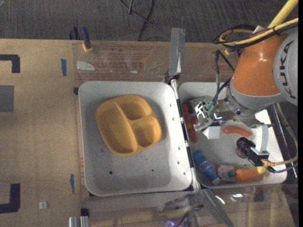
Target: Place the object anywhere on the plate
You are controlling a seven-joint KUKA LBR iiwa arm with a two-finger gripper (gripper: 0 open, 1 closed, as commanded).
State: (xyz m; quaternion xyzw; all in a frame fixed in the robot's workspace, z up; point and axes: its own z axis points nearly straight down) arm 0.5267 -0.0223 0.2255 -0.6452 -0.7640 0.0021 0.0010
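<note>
A yellow-orange divided plate lies in the left bin, nothing on it. My gripper is low over the right bin, near its left-middle part. Around it lie a green-and-white item, a small orange-red sausage-shaped piece just to its right, and a long reddish-brown piece along the bin's left wall. I see nothing clearly held. The arm's grey and orange body hides the bin's back right part.
At the front of the right bin lie a blue bottle, a small red-and-green item and an orange carrot-like piece. A raised rim divides the two bins. A metal post stands behind them.
</note>
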